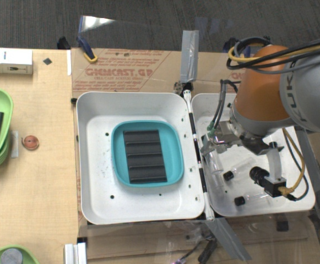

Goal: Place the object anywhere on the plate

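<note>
A teal plate (119,147) with a dark ridged insert (144,156) lies in the middle of the left white bin (93,197). My gripper (219,147) hangs low over the left part of the right white bin (303,202), under the orange band of the arm (261,84). Two small black pieces rest on the right bin's floor: one (227,175) just below the gripper and another (239,201) nearer the front edge. The arm's body hides much of the gripper, and I cannot see anything held in it.
A cardboard sheet (126,67) lies behind the left bin. At the far left sit a green tray (0,106), a small red disc (31,142) and a white box (8,61). Cables and a black fitting (265,181) trail off the wrist.
</note>
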`<action>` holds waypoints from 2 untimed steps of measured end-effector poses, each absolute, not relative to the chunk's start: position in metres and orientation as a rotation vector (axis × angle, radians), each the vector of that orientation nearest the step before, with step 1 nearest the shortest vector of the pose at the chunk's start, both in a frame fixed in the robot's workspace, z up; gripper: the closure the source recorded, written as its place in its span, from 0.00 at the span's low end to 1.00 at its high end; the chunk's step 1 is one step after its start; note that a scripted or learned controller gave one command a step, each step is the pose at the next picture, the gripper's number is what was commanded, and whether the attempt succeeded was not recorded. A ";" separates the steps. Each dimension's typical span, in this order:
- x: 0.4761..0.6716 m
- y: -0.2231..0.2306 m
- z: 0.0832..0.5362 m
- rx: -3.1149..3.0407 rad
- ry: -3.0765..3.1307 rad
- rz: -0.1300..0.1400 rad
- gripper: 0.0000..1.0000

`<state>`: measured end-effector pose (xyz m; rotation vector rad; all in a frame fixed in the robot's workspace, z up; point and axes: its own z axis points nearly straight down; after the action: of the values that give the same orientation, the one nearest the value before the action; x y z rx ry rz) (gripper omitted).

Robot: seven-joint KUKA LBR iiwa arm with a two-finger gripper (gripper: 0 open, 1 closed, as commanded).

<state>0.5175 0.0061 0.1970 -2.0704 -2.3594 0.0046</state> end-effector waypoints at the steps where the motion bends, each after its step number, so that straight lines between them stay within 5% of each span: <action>1: 0.518 0.006 0.197 -2.072 -2.359 0.004 0.00; 2: 0.557 0.039 0.285 -2.019 -2.407 0.005 0.00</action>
<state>0.5571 0.0388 0.2849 -2.0186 -2.4071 0.0055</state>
